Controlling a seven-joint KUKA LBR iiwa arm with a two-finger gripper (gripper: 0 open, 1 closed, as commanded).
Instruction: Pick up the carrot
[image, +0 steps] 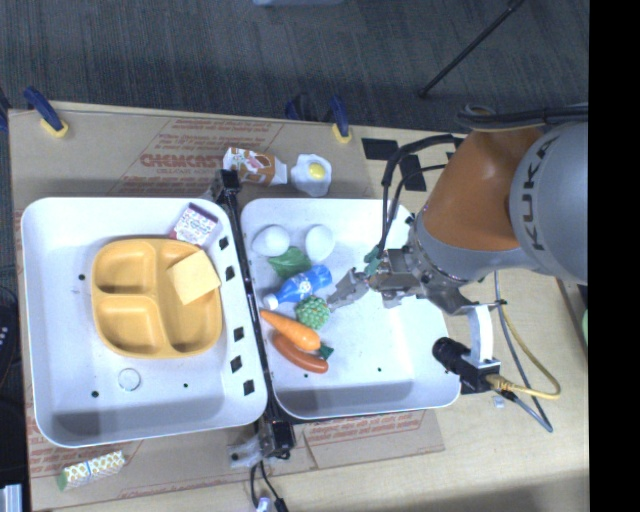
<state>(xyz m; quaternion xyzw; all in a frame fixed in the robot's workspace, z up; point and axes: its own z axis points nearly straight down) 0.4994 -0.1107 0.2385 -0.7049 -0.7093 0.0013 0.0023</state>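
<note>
Carrot (290, 328) not picked yet. It lies flat on the floor of the right bin (400, 385), toward that bin's lower left, just beside the divider between the two bins, running diagonally from upper left to lower right with its green tip at the lower right end. A red-orange sausage-like item (302, 356) lies right under it in the frame, touching or nearly so. A green bumpy ball (313, 311) sits just above the carrot's right end, next to a blue bottle (300, 287).

Hand (348, 288) sits in the middle of the right bin, reaching in from the right of the frame, tip aimed left toward the bottle and the green ball. Nothing visible between its fingers; whether they are apart or together I cannot tell, the tip is too small and blurred against the clutter. Height above the bin floor also unclear from this slant.

Progress, judged: early approach only. Hand is near the carrot but up and to the right of it, not over it. Left to do: shift toward lower left, line up across the carrot's body, descend, close, lift. Tight neighbours make a wrong grab likely.

Other stuff: left bin (50, 300) holds a yellow compartment tray (130, 320); two white eggs (293, 240) at the right bin's upper left.
</note>
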